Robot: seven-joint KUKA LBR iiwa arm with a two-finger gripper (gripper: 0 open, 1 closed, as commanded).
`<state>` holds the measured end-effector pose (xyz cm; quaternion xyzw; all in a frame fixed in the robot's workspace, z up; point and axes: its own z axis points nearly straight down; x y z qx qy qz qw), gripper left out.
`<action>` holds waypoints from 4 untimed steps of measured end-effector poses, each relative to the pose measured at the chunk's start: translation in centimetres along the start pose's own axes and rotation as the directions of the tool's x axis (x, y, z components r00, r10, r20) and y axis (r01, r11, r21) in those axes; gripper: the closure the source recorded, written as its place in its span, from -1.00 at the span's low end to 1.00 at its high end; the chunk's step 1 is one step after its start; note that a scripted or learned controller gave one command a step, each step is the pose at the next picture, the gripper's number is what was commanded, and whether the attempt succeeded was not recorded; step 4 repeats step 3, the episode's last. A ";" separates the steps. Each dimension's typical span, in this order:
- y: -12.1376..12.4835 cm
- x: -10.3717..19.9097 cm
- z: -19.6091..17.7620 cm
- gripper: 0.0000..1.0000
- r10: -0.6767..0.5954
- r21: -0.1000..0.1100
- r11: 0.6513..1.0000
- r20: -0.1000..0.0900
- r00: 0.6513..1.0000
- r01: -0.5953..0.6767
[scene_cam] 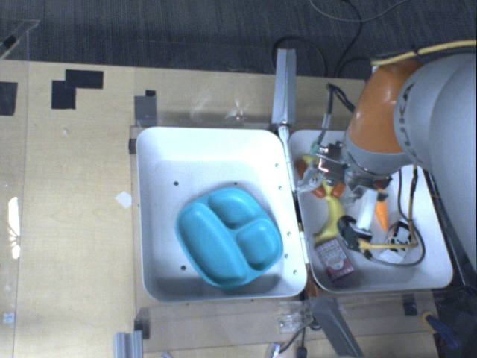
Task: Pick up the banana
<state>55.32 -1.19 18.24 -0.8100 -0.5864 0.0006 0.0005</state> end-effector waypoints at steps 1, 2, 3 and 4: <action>-0.2 -8.3 7.7 -1.00 0.025 0.003 1.000 0.000 1.000 -0.025; 0.0 -8.2 6.8 1.00 0.023 0.000 1.000 -0.001 1.000 -0.023; -0.7 -3.1 -7.5 1.00 0.050 -0.004 0.999 0.000 0.999 -0.050; -0.7 -3.1 -7.5 1.00 0.050 -0.004 0.999 0.000 0.999 -0.050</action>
